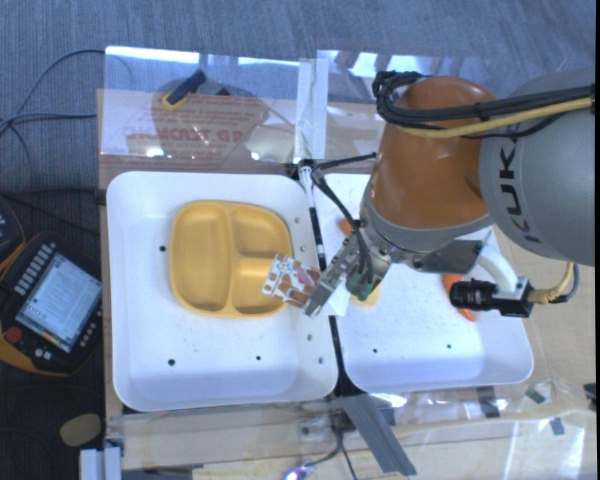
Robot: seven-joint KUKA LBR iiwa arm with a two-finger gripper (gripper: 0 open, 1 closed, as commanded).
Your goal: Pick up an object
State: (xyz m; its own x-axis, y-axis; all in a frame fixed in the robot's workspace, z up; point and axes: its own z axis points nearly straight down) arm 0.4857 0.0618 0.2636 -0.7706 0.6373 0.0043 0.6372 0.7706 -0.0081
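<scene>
lying flat, packet (291, 280) angled toward hand (320, 298).

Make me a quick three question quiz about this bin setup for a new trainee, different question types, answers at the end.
1. True or false: the yellow divided plastic plate lies in the right-hand white bin.
2. Multiple choice: the small brown-and-white patterned item is at the plate's A) far left rim, B) right edge beside the gripper, C) centre.
3. Fill in: the arm's band above the wrist is ____.

Key: 1 false, it lies in the left white bin; 2 B; 3 orange.
</scene>
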